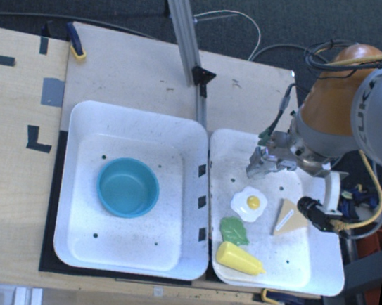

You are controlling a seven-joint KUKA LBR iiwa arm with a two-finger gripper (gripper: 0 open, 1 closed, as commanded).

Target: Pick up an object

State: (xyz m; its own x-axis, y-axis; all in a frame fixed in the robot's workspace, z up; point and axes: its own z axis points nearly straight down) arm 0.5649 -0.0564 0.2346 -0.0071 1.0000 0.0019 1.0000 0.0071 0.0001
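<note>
Right now my fingers [260, 167] hang over the upper left part of the right bin [322, 274], just above the fried egg [249, 204]. I cannot tell whether they are spread or closed; from this slant they read as one grey metal cluster, and nothing shows between them.

The fried egg is the nearest thing to me: a flat, wavy-edged white disc with a round yellow yolk slightly right of its middle, smooth like moulded plastic. It lies flat on the bin floor, apart from my fingers.

The right bin holds three more pieces. A pale wedge of cheese [289, 218], cream with a darker tan edge, lies just right of the egg. A green leafy piece [234, 230], crinkled and matte, sits below the egg. A yellow piece [239, 259], rounded at one end and tapering toward the right, lies near the bin's front rim, touching or nearly touching the green one.

The left bin [89, 119] holds a single teal bowl [128, 187], round, upright and glossy, left of centre. Both bins are shallow white trays with rounded corners and small dark holes in their floors, side by side on the light wooden tabletop [5, 156].

My arm [342, 93] comes in from the right, orange above the wrist and grey beyond.
</note>
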